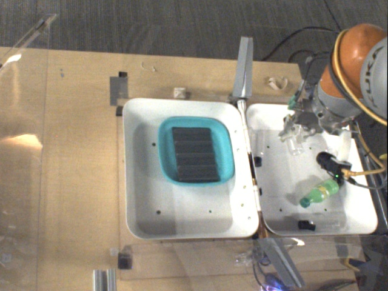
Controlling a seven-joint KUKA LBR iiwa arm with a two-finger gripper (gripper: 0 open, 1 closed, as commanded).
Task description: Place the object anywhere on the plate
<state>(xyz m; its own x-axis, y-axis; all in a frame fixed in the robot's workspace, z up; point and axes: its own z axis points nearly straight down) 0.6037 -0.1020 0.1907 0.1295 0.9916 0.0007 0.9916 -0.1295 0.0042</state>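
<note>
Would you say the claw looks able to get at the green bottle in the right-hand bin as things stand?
Probably yes. The green bottle lies on the open floor of the right bin, with nothing over it, and the claw is above that same bin.

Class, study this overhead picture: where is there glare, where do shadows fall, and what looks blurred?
Camera view: bright glare patches on the bench at the left; soft shadow along the left bin's left wall and near side; the pincer looks blurry and hard to make out; the green bottle and teal plate read fairly sharp.
</note>
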